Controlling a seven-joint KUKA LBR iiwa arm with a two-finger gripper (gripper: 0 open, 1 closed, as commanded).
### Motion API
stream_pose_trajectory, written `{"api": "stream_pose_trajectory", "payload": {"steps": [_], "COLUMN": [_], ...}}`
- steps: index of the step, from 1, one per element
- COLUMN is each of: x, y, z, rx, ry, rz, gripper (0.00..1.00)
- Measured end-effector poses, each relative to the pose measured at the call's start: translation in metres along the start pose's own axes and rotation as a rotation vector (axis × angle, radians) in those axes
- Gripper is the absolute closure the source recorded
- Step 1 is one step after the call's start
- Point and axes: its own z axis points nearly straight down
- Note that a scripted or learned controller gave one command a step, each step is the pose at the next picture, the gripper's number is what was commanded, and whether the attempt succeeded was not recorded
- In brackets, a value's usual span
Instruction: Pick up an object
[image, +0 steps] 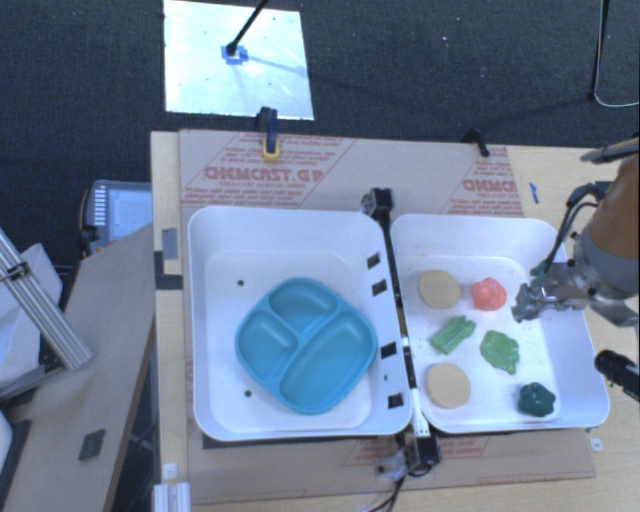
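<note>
The right bin holds several small objects: a tan disc, a second tan disc, an orange-red lump, a light green stick-shaped piece, a green leafy piece and a dark green lump. My gripper hangs over the right part of this bin, just right of the orange-red lump and above the green leafy piece. Nothing shows between its fingers.
The left bin holds a blue divided plate. A black divider strip runs between the two bins. Cardboard lies under them. A shiny metal sheet lies on the floor at the back.
</note>
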Motion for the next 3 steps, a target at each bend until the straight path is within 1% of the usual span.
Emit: {"api": "stream_pose_trajectory", "payload": {"steps": [1,2,3], "x": [-0.002,0.044,0.094], "y": [0.004,0.029,0.042], "z": [-0.064,-0.049,-0.052], "rx": [-0.003,0.002,0.002], "ry": [-0.001,0.002,0.003], "rz": [-0.001,-0.005,-0.006], "gripper": [1.0,1.0,1.0]}}
